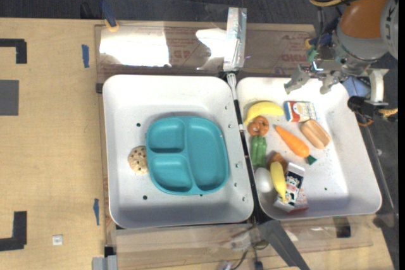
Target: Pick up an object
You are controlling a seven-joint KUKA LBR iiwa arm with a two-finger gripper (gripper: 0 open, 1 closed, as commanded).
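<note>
Two white bins side by side. In the left bin (120, 104): one teal divided tray (188, 155), one cookie (138, 159) touching the tray's left edge. In the right bin (354, 180): two bananas, one (264, 110) at the top left, one (278, 177) lower down; one pretzel (257, 127), one green vegetable (258, 151), one carrot (292, 141), one hot-dog bun (315, 134), two small cartons (299, 111) (293, 189). Gripper (313, 81) poised over the right bin's far rim, fingers spread apart, nothing between them.
</note>
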